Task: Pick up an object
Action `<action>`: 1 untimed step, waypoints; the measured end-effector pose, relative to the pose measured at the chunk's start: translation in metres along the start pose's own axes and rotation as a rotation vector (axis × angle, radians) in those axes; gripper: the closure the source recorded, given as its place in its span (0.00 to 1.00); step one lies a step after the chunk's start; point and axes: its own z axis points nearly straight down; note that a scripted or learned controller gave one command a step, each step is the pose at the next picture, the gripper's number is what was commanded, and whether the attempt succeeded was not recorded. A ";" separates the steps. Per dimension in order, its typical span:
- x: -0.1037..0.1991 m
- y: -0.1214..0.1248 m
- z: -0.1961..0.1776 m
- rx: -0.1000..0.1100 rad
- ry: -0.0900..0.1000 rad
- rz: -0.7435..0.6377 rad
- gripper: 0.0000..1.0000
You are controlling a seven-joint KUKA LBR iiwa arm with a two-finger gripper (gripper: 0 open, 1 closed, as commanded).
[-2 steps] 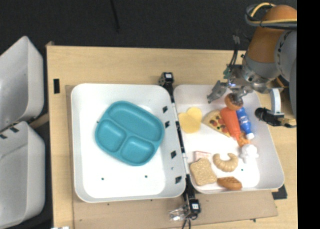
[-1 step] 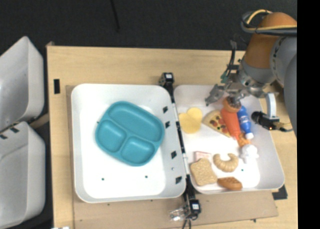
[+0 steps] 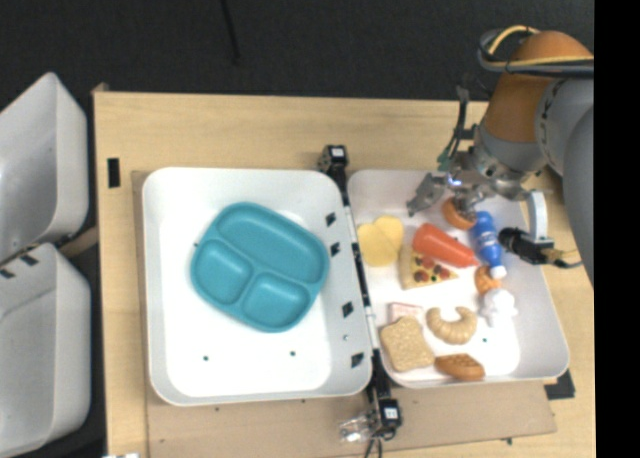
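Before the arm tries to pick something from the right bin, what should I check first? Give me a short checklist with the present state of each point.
1. Gripper is over the right bin: ok.
2. Nothing seen between its fingers: ok.
3. Fingers open enough: cannot tell.
4. Target free of neighbours: not ok; orange cone, pizza slice and blue bottle lie crowded together.
5. Yellow piece has space around: ok.
6. Blue tray in left bin is out of the way: ok.

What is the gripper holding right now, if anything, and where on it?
Cannot be told. The gripper sits low at the far end of the right bin, close to the blue bottle; no item is visible in its grasp.
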 end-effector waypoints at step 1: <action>-0.001 0.000 -0.006 0.003 0.000 0.000 1.00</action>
